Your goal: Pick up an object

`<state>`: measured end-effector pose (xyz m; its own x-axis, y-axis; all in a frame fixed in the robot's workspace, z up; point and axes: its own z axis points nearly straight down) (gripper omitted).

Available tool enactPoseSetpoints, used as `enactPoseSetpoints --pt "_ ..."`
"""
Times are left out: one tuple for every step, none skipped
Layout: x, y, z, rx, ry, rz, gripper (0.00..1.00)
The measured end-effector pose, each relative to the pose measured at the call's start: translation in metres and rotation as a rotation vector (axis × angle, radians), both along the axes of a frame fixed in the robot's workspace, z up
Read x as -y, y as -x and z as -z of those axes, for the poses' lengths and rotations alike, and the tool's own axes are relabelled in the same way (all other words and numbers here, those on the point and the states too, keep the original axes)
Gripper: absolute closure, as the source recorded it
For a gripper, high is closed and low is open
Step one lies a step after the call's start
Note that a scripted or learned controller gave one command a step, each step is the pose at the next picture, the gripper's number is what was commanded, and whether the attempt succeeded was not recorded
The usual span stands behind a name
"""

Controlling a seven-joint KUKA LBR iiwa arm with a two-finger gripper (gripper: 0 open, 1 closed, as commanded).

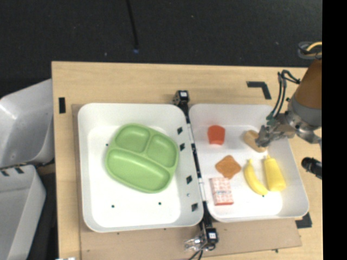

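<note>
The right bin (290, 207) holds a red cup (216, 135), a brown waffle-like piece (228, 167), a pink-and-white box (221, 191), a banana (254, 178), a yellow block (274, 173) and a tan bread-like piece (251, 140). My gripper (264, 138) reaches in from the right and sits low over the tan piece at the bin's upper right, its tip touching or just above it. The arm's orange band (311, 88) stands above the wrist.
The left bin (92, 199) bears a green divided plate (142, 157). A black clip (181, 97) sits at the top of the seam between the bins. Wooden bench surface (135, 80) surrounds both bins. A black bracket (259, 89) lies beyond the right bin.
</note>
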<state>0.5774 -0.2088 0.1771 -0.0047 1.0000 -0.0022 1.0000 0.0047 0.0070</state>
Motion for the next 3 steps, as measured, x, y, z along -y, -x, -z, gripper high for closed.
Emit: enactPoseSetpoints --pt "-0.008 0.003 -0.051 -0.001 0.000 0.001 1.00" --pt "-0.007 0.002 -0.101 0.000 0.000 0.001 1.00" --pt "-0.062 0.001 -0.099 -0.005 -0.002 -0.001 1.00"
